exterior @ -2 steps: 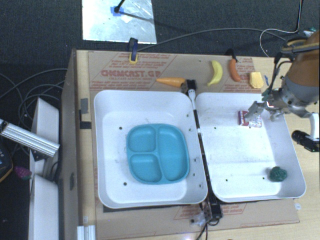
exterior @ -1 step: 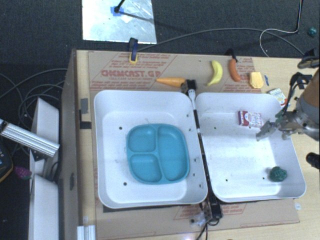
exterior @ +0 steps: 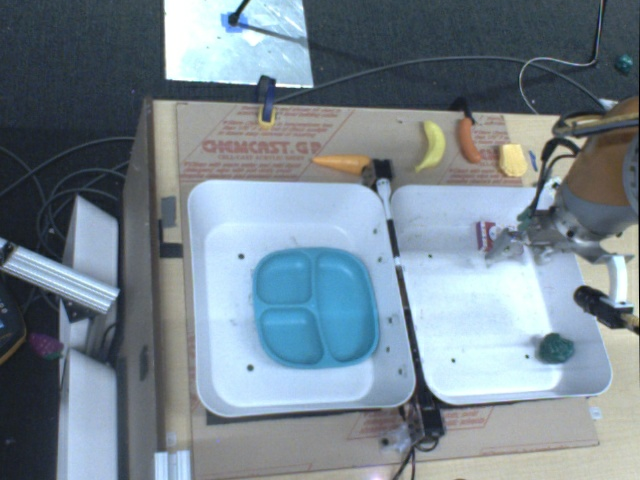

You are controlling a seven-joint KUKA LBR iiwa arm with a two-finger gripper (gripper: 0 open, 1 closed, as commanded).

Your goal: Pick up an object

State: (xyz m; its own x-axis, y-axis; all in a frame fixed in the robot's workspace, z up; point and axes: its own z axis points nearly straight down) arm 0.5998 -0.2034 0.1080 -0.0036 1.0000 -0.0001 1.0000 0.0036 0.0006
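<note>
A small red and white object (exterior: 485,235) lies in the upper part of the right bin (exterior: 470,368). My gripper (exterior: 506,245) reaches in from the right and sits just right of that object, close to it or touching it; I cannot tell which. A dark green lump (exterior: 556,348) rests in the right bin's near right corner, well away from the gripper. The grey arm with its orange band (exterior: 603,173) hangs over the bin's right rim.
The left bin (exterior: 225,368) holds a blue divided plate (exterior: 315,305). On the cardboard behind the bins lie a carrot (exterior: 342,163), a banana (exterior: 432,146), an orange sausage (exterior: 468,140) and a yellow piece (exterior: 512,160). A black clamp (exterior: 381,173) joins the bins.
</note>
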